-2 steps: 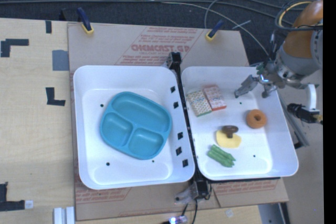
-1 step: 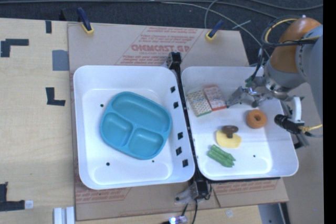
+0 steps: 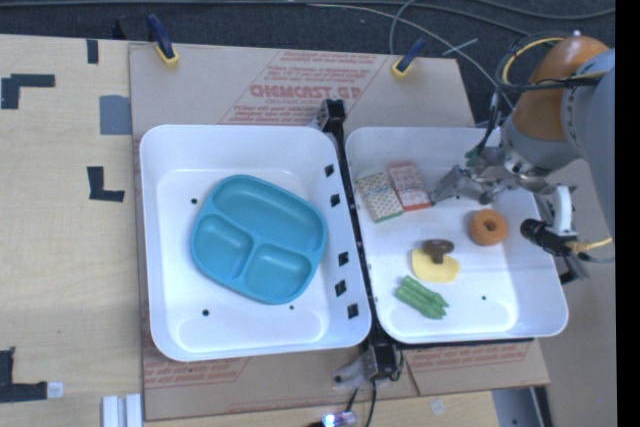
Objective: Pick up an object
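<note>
The gripper point(image 3: 447, 187) is seen low over the upper part of the right bin point(image 3: 535, 320), its dark fingers pointing left toward the small packets; whether they stand apart or together cannot be made out, since they blur into one grey shape, and nothing can be seen between them. The arm point(image 3: 560, 110) behind it is cut off at the right side of the view, so that only the grey wrist and the orange band are shown. Just left of the gripper two flat packets lie side by side, a pink packet point(image 3: 409, 186) and a pale checked packet point(image 3: 379, 195); their printing is too small to be read. Below and to the right of the gripper a brown doughnut point(image 3: 488, 227) is lying flat. Nearer the front edge a yellow piece point(image 3: 436, 266) is seen with a small brown thing point(image 3: 437, 247) resting on its upper edge, and what either is cannot be told. Just below that a green pod point(image 3: 421, 298) lies slantwise. In the left bin point(image 3: 165, 315) a blue divided plate point(image 3: 259, 237) is lying, tilted in the view. On the brown board point(image 3: 290, 85) beneath both bins red lettering is printed, of which "CHEMCAST GP" can be read. Two blue and yellow clamps point(image 3: 161, 42) are fixed at its far edge.
</note>
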{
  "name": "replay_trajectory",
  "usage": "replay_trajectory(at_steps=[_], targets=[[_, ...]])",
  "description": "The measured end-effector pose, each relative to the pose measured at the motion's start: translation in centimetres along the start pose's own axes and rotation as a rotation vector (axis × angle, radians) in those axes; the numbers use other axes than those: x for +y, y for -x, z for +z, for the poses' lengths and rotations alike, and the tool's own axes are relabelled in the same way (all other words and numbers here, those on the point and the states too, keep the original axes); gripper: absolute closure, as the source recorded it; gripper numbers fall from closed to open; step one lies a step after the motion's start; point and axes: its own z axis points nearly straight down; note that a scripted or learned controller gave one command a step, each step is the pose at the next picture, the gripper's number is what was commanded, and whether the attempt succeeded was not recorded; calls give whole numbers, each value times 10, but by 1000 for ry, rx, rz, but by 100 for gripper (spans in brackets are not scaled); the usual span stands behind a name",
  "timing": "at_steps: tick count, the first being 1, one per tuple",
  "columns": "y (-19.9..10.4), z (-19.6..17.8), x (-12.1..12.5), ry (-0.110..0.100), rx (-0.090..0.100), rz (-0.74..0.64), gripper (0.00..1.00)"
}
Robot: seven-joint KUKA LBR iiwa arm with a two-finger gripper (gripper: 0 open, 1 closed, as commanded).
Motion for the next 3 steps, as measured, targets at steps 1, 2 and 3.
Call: replay_trajectory(at_steps=[1, 2, 3], targets=[[0, -11, 1, 5, -3, -1, 100], [0, -54, 3, 2, 3, 1, 100], [-1, -97, 2, 3, 3, 1, 100]])
